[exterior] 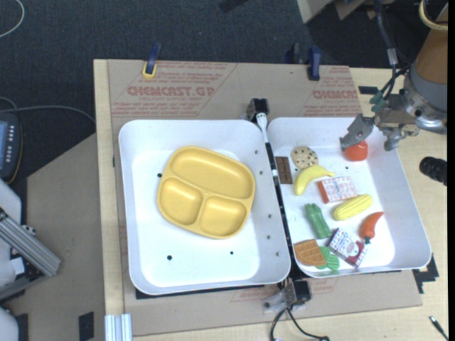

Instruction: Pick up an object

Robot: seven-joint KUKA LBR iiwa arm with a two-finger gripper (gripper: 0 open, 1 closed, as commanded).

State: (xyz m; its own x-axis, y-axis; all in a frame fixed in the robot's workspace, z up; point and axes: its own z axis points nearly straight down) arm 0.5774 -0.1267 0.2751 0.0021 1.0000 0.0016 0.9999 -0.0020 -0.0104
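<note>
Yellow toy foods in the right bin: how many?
2. The banana lies near the bin's left side, just below the cookie. The corn cob lies further right, below the small red-and-white box. Others may be hidden in the cluttered lower pile.

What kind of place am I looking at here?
Probably a robotics test lab: a grey robot arm reaches over two shallow white plastic bins, one full of small toy foods, on a board held by clamps.

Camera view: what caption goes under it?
Gripper above a red toy in the right bin; yellow tray in the left bin.
</note>
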